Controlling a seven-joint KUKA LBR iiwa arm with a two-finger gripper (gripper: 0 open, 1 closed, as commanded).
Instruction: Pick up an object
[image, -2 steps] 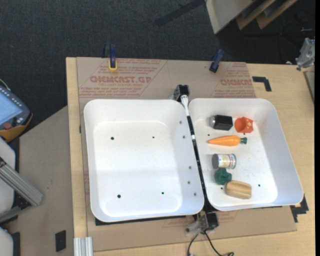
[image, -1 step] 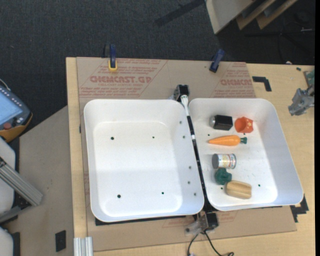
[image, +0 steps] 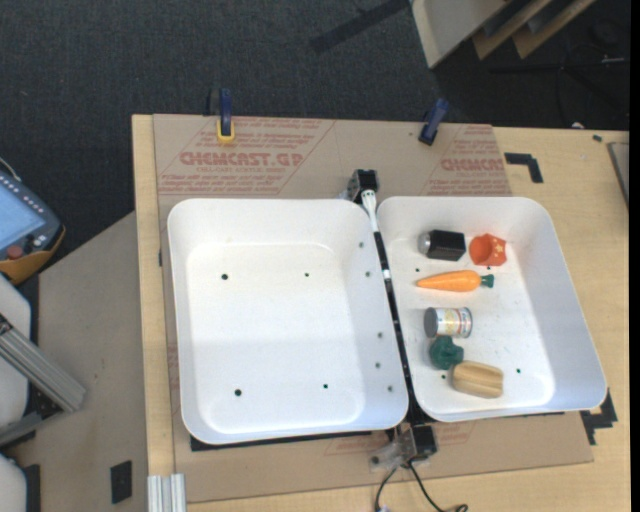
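- Camera view: both bins on the bench; left bin (image: 200, 300) has nothing in it but small dark holes, right bin (image: 560, 300) carries all six candidates, clustered in its left-centre.
- Jaw state: cannot tell from this frame.
- Targets, top to bottom: black block (image: 443, 243), orange-red lump (image: 488, 250), carrot (image: 452, 282), small jar (image: 448, 322), green piece (image: 445, 352), tan loaf-shaped piece (image: 477, 379).
- Best pick, my call: the carrot. It lies alone, long axis left-right, clear of its neighbours. Come straight down, close across the short width near the thick middle, not the tapered tip.
- Second choice: the black block. Boxy, flat sides, should seat well between the pads. The orange-red lump sits just beside it on the right, so close along the other axis.
- Avoid first: the green piece and tan loaf-shaped piece, which touch or nearly touch. A descent there likely shoves one into the other.
- The jar lies on its side; round, looks shiny at the cap end. It will probably roll if pinched off-centre.
- Materials: carrot, lump and green piece look like smooth moulded plastic toys; loaf is matte, wood- or bread-coloured, with rounded edges.
- Bin floor is glossy white with curved walls, so nudged parts will slide.
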